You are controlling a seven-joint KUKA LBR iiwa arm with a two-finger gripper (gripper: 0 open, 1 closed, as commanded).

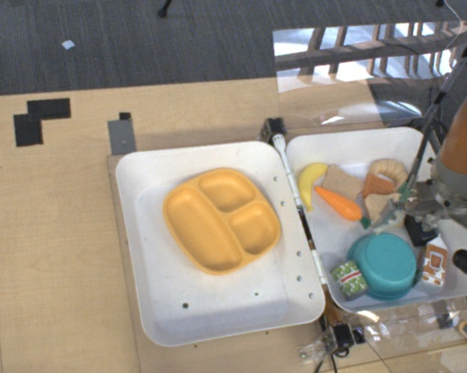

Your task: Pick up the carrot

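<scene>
We find the carrot (339, 202) lying in the right bin (340, 147), toward its left half, a smooth orange taper with a green stub at its lower right end. It rests slantwise, its pointed tip just below a yellow banana (311, 182) and its upper flank against a tan, bread-like slice (345, 183). To its right sit a ridged brown pastry shape (382, 178) and another tan slice (378, 204). Below the carrot stands a round teal bowl (384, 265), with a small green-and-white carton (347, 277) touching its left side and an orange-and-white carton (433, 266) to its right; we cannot read the printing on either. The gripper (418, 211) hangs over the bin's right part, well apart from the carrot; we cannot tell how its jaws stand. The left bin (153, 250) holds a matte yellow plate (221, 219) with three compartments.
</scene>
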